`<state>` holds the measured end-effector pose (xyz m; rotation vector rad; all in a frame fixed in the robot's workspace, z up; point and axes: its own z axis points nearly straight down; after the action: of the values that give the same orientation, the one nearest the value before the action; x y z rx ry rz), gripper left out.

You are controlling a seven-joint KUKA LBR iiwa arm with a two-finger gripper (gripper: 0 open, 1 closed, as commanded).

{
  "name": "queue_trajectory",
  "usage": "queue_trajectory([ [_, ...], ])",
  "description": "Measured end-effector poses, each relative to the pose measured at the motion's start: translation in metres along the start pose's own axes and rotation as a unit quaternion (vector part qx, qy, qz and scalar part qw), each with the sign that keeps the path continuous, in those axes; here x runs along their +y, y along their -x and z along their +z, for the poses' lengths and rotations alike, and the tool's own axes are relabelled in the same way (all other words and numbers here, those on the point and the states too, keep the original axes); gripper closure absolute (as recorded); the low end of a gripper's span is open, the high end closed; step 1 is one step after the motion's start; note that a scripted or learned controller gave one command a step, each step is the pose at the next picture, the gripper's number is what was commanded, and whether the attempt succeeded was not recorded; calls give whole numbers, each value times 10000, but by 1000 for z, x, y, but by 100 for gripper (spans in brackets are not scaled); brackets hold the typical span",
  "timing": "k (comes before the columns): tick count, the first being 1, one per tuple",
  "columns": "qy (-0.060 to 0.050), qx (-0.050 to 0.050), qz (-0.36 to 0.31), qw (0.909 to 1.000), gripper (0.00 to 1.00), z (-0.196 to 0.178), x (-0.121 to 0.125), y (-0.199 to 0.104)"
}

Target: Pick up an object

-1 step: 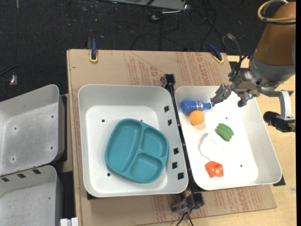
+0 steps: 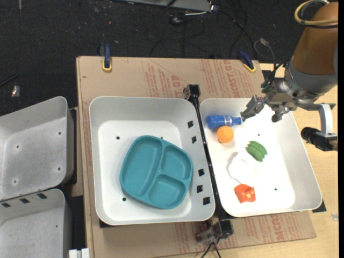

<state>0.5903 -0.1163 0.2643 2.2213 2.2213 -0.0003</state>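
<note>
We see a red object (image 2: 244,193) nearest, then a green one (image 2: 257,150) and an orange ball (image 2: 225,135) in the right bin (image 2: 306,192). At two o'clock, our gripper (image 2: 265,110) hovers, fingers apart, holding nothing; picking remains undone.

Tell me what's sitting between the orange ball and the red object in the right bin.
In the camera view, the stretch between the orange ball and the red object holds a small white item, hard to make out against the bin floor. The green object lies just off to the right.
</note>
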Motion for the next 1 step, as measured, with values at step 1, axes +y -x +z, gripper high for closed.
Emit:
queue_trajectory([
  [1, -25, 2, 9, 10000, 0, 48, -8, 4],
])
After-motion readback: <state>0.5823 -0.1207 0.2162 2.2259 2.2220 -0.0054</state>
